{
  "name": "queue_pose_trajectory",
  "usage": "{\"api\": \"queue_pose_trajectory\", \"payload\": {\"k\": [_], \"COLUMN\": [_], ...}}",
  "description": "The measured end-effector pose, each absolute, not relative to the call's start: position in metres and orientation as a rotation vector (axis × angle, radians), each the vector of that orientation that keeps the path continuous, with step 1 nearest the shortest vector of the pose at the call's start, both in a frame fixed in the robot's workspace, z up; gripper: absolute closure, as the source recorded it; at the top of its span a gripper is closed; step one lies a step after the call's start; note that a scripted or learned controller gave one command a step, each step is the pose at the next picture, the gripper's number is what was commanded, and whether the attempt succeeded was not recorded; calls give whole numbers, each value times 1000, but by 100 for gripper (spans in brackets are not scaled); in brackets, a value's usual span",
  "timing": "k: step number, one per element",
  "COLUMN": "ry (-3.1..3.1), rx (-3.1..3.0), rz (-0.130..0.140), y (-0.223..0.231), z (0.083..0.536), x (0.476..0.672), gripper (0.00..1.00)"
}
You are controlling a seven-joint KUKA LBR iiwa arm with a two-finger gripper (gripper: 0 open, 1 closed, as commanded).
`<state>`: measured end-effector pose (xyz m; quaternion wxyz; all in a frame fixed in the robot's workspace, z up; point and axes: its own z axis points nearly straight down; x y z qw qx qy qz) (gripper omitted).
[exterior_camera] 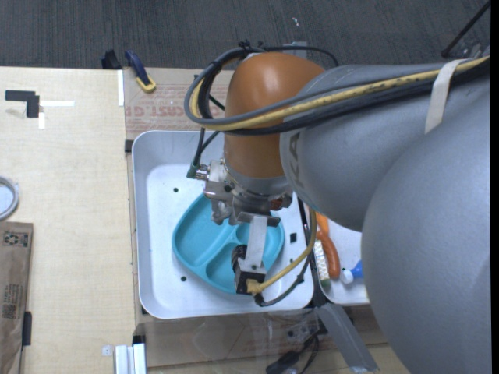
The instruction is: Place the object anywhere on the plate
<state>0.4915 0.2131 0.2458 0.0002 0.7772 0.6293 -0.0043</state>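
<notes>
Turquoise divided plastic plate [195, 244], lying flat in the left shallow white bin [160, 189] on the table [62, 170]. The claw [238, 213] hangs directly over the plate, hidden beneath the orange-banded grey arm [265, 107]; its opening and any load cannot be told. Advisable: descend over a broad compartment, clear of rim and dividers, before releasing. An orange elongated object [325, 244] lies in the right bin.

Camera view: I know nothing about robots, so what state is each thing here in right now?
Blue plate: lying in the left bin, partly hidden under the arm.
Arm: reaching down over the plate.
Left bin: holding the plate.
Orange object: lying in the right bin, apart from the plate.
Right bin: mostly hidden by the arm.
</notes>
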Motion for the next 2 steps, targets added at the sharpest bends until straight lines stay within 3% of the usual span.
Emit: {"api": "queue_pose_trajectory", "payload": {"k": [1, 2], "ry": [2066, 2066], "rx": [2369, 2368], "rz": [-16, -16], "y": [227, 227], "z": [146, 146], "x": [477, 477], "gripper": [100, 0]}}
